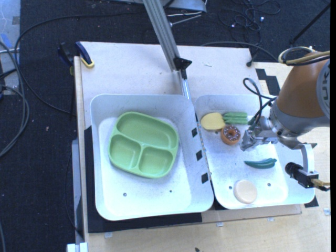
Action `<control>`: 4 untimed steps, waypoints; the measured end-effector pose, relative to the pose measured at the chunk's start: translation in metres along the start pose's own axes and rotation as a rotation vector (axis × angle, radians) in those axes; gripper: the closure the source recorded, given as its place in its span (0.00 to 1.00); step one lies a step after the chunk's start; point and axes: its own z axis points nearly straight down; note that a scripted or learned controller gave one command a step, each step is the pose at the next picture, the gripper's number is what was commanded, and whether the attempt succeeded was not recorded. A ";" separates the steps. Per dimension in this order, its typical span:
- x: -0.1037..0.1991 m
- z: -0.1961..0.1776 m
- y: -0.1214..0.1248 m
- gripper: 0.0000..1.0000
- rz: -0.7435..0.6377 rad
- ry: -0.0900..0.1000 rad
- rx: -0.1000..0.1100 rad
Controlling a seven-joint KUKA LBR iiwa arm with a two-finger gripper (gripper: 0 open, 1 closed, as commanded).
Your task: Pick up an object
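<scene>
Arm reaching in from three o'clock, we see its gripper (249, 142) over the right bin (278, 190), finger spread unclear, round brown donut (230, 135) just beside at nine o'clock, smooth green divided plate (144, 144) in left bin (105, 193).

Two bins sit side by side on the bench (131, 62). In the left bin (105, 193) lies a divided tray (143, 144), near its middle. In the right bin (278, 190), at the back, a flat round piece (211, 121) lies left of a bunch of stalks (234, 117); a doughnut (230, 135) sits just in front of them. Further forward lies a pepper (261, 163), and nearest the front edge a round disc (245, 191).
</scene>
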 end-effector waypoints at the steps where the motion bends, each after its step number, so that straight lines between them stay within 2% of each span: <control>1: -0.002 -0.064 0.000 1.00 0.000 -0.001 -0.002; 2: -0.002 -0.106 0.001 1.00 0.000 0.000 0.001; 3: 0.051 -0.107 0.014 1.00 -0.005 0.002 0.003; 4: 0.097 -0.086 0.030 1.00 -0.004 0.001 0.007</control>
